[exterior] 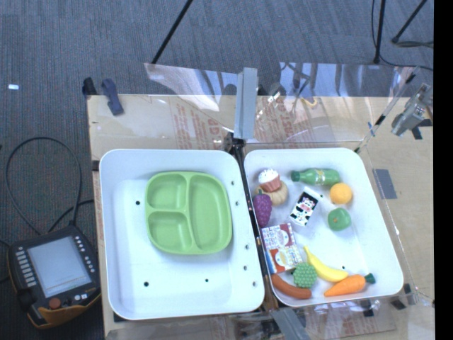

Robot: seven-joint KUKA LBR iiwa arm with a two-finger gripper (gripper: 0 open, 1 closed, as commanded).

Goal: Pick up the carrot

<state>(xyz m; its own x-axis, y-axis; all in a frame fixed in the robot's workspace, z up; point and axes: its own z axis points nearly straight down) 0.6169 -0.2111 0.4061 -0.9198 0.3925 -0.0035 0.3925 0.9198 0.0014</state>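
Two shallow white bins are seen side by side on the bench. In the left bin (127, 261) a light green plastic tray with three compartments (189, 212) lies flat, nothing resting in it.

The right bin (375, 218) holds a set of toy foods. The orange plastic carrot with a green tip (347, 285) lies on its side at the bin's near right corner, its green end pointing right, close to the rim. Just to its left a yellow toy banana (323, 267) is found, touching or nearly touching the carrot. A green bumpy broccoli piece (305, 275) sits beside the banana, with a reddish-brown sausage (291, 287) against the near wall. A small printed red-and-white carton (281, 246) lies beside the inner wall. Farther back are noted a purple grape bunch (262, 209), a cupcake (270, 181), a green bottle (316, 176), a black-and-white milk carton (305, 207), an orange fruit (341, 193) and a green apple (339, 219).

A grey gripper (414, 115) is seen at the right edge, well above and apart from the right bin. Nothing is held by it; its opening cannot be told.
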